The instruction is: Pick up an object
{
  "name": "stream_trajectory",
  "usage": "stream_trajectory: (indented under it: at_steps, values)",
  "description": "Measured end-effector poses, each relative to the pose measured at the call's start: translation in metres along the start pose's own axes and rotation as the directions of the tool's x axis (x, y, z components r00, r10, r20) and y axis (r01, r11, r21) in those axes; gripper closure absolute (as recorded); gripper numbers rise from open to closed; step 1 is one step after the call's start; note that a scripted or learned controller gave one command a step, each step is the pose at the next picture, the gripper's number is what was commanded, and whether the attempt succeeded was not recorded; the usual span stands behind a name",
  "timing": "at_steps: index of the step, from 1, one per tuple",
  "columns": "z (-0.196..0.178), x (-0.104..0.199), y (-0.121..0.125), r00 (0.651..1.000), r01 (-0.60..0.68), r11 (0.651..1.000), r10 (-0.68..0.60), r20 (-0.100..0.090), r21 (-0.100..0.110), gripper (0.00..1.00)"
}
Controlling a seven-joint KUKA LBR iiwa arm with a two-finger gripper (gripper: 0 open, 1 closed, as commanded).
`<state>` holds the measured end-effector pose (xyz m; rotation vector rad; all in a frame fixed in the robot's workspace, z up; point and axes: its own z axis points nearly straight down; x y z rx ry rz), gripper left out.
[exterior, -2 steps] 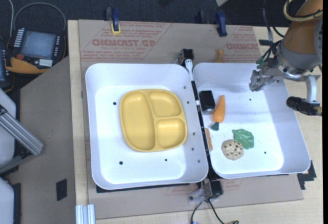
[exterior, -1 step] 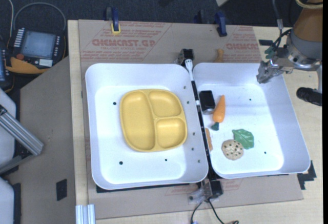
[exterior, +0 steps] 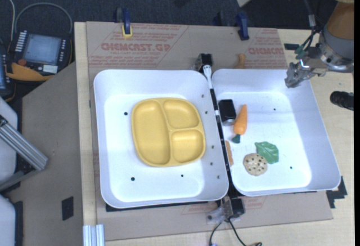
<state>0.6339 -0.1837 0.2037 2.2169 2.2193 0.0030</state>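
Fingers of the gripper [exterior: 293, 77] are hanging over the right bin's [exterior: 315, 143] far right corner; I cannot tell how open they are. Lying in that bin are a carrot [exterior: 241, 120], a cookie [exterior: 255, 164], a green leaf [exterior: 268, 152] and a black block [exterior: 226, 110].

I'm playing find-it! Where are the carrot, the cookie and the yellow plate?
carrot [exterior: 241, 119]: camera view, right bin, middle of its orange body.
cookie [exterior: 255, 164]: camera view, right bin, centre of its speckled top.
yellow plate [exterior: 149, 132]: camera view, left bin, floor of its long left compartment.
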Motion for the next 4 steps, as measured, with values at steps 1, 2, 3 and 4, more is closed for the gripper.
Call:
stream_trajectory:
  at_steps: [1,2,3,4]
  values:
    - [-0.008,0.052,-0.001,1.000,0.003,1.000,-0.003,-0.003,0.006,1.00]
    - [0.000,0.104,-0.009,1.000,0.003,1.000,-0.002,-0.003,0.008,1.00]
    - [-0.009,0.160,-0.030,1.000,0.004,1.000,-0.004,-0.004,0.008,1.00]
    - [-0.007,0.219,-0.034,1.000,0.005,1.000,-0.005,-0.004,0.008,1.00]
